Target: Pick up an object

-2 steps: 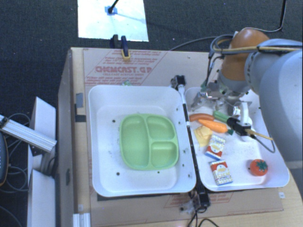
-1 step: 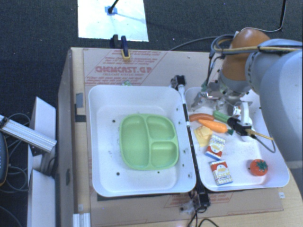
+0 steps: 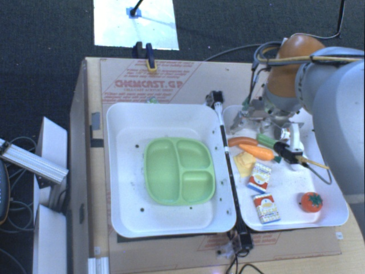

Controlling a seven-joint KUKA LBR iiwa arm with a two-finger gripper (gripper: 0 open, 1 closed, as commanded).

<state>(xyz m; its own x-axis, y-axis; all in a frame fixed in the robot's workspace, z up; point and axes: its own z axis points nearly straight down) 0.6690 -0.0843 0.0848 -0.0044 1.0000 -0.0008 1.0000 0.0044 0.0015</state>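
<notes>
the fingers (image 3: 283,135) hang low over the right bin (image 3: 328,210) near its far edge, just above the carrot (image 3: 258,151); whether they are parted i cannot tell. a tomato (image 3: 311,201) sits near that bin's near right corner.

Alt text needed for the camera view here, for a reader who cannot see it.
A grey arm's end effector reaches down into the right bin, near a toy carrot, a tomato, cheese and two small cartons. The left bin holds a green divided plate.
</notes>
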